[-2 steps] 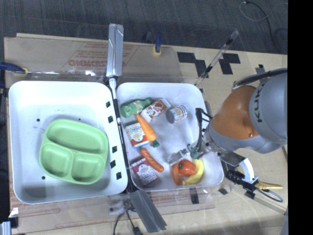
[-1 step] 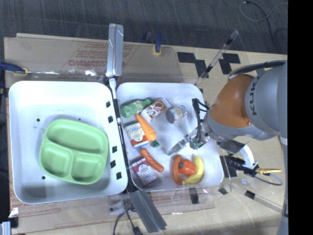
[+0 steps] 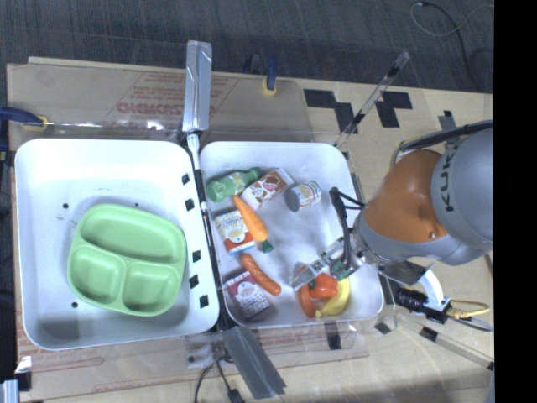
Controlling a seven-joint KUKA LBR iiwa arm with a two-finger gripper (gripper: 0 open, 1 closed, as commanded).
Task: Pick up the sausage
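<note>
One fixed camera looks down at a slant from above the surface (image 3: 352,99), far enough to take in both bins (image 3: 33,225) and the arm (image 3: 436,200) at right.

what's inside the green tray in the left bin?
Nothing shows in the green three-compartment plastic tray; all three wells look bare. The white left bin's floor beneath it is covered.

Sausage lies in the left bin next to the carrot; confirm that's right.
Wrong bin. The camera view shows the sausage in the right bin, lying just below the carrot. The left bin holds the green divided plate.
</note>
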